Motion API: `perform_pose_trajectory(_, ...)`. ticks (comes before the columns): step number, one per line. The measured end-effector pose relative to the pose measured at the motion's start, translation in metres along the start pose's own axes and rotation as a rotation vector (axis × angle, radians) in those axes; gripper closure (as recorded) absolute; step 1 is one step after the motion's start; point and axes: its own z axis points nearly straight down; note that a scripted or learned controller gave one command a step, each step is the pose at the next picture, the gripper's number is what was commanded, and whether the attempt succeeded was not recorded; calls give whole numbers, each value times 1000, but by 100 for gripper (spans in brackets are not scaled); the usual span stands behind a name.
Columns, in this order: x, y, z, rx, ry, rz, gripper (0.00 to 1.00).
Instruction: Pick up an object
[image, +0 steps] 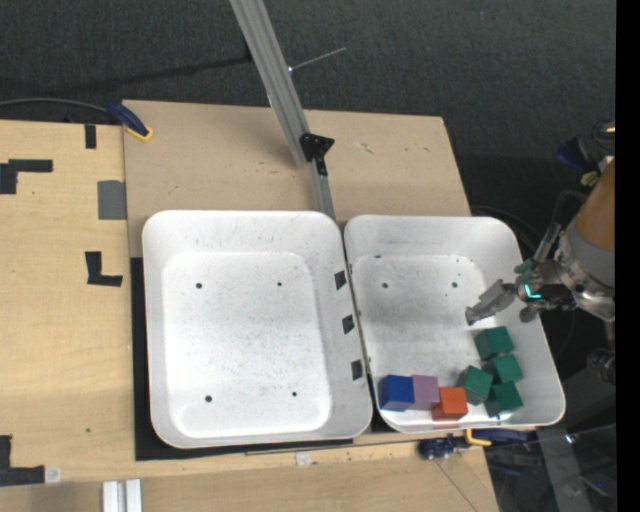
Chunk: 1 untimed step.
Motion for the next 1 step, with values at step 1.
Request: perform_pose_trajectory(1, 0, 1, -2, -4, -1, -2, 0)
